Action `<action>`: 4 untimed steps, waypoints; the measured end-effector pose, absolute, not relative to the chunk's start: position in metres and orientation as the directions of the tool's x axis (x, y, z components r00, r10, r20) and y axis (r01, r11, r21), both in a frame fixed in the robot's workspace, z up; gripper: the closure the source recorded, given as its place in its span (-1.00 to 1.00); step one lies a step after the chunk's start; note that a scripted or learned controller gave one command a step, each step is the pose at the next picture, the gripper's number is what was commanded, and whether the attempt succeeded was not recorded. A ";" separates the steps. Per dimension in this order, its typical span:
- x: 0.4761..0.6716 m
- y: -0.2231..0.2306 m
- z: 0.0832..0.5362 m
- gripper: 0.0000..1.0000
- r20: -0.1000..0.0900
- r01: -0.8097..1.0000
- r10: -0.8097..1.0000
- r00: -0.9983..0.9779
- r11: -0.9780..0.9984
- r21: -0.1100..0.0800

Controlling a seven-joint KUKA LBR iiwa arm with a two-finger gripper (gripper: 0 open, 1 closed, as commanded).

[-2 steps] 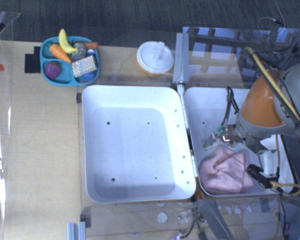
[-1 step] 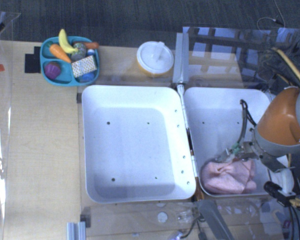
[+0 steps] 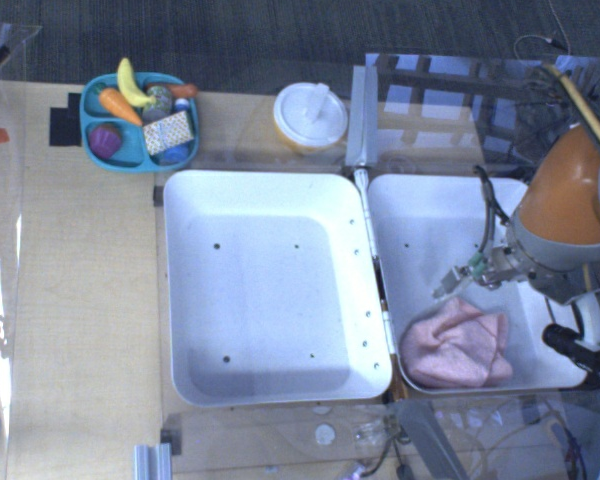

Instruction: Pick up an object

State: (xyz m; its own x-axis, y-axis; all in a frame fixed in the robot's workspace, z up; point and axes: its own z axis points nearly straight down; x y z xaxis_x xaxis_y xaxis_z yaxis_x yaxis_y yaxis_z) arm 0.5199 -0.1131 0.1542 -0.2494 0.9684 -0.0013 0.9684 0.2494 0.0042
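At the upper left of the frame we saw a blue sectioned tray on the counter, carrying toy food: a banana, a carrot and a purple piece. To its right, near the top centre, stood a white lidded cup. Below these lay the left white bin, with nothing but small dark dots on its floor. The right white bin sat just beside it, edges touching. In its lower part, toward the bottom right of the frame, lay a crumpled pink cloth. The grey arm with its orange band reached in from the right edge, and the end effector hung just above the cloth's upper edge. We could not tell how far apart its tips stood, and nothing showed between them. We could read no writing or labels anywhere.
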 end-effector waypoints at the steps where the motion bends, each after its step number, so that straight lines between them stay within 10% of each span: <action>1: 0.512 -0.138 0.091 -1.00 -0.006 0.959 0.959 -0.283 0.283 0.015; 2: 0.493 -0.097 0.091 -1.00 -0.011 0.914 0.915 -0.404 0.404 0.018; 3: 0.496 -0.097 0.104 1.00 -0.016 0.915 0.915 -0.403 0.403 0.025; 4: 0.496 -0.097 0.104 -1.00 -0.016 0.915 0.915 -0.403 0.404 0.025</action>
